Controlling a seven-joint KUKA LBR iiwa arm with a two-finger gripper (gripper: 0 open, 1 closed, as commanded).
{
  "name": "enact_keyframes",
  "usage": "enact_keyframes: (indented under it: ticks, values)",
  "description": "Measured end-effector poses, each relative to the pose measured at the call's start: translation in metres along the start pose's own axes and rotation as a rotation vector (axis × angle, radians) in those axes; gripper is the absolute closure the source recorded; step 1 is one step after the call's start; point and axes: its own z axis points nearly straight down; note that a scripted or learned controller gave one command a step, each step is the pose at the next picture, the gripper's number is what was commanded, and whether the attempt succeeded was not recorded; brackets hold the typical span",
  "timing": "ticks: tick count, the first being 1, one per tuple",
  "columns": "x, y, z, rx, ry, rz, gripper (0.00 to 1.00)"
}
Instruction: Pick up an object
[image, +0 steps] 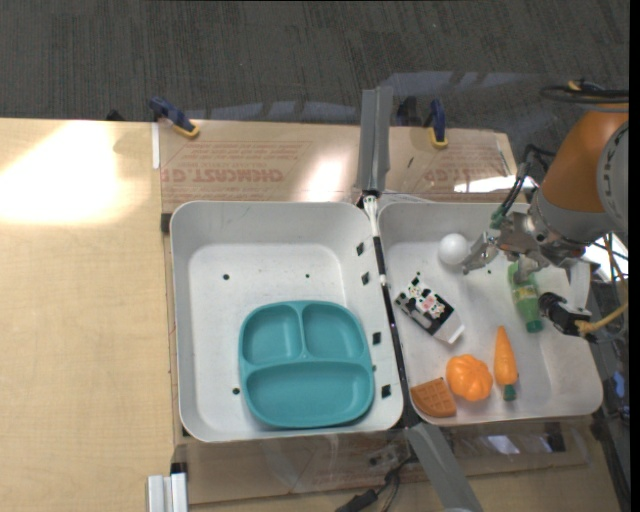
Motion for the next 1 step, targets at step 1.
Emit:
enact_keyframes:
  ticks: [1]
  values:
    - [-0.0227,-0.0320,-0.0082,-0.009,0.017,-0.108,0.00]
